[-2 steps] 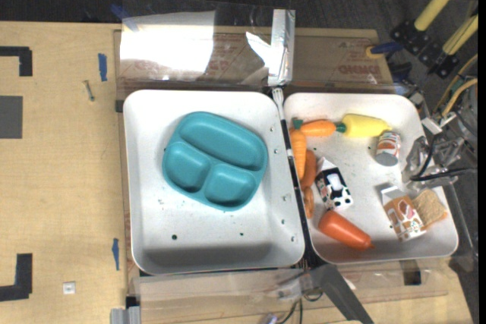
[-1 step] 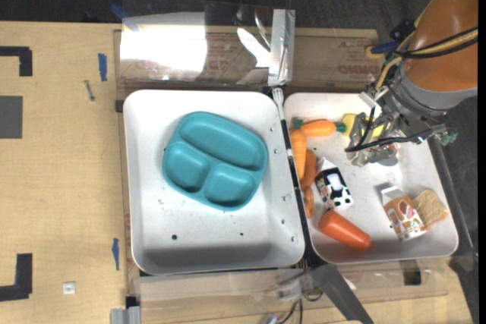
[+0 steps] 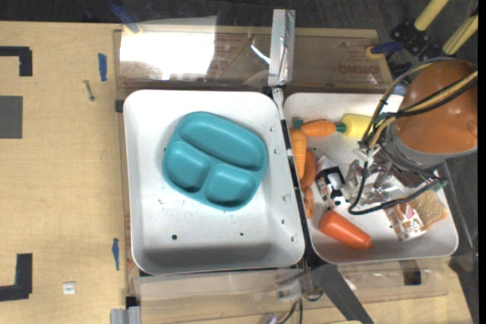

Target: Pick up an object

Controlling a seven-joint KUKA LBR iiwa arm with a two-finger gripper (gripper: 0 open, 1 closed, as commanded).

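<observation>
— What's down there from the overhead camera?

— Two shallow white bins side by side. The left bin [image 3: 144, 224] holds a teal plastic plate with three compartments [image 3: 215, 158], lying flat near the middle.

— And the right bin [image 3: 444, 243]?

— Crowded. A small orange carrot [image 3: 317, 128] lies near the far edge beside a pale yellow toy piece [image 3: 355, 123]. A longer orange carrot [image 3: 300, 152] runs along the left wall, and a fat orange cone-shaped carrot [image 3: 344, 230] lies near the front. A tan cracker-like packet [image 3: 415, 215] sits at the right.

— The arm?

— Its orange band [image 3: 440, 114] hangs over that bin, with the gripper [image 3: 364, 182] low among the objects. Open or closed, I can't tell; wires clutter it.
</observation>
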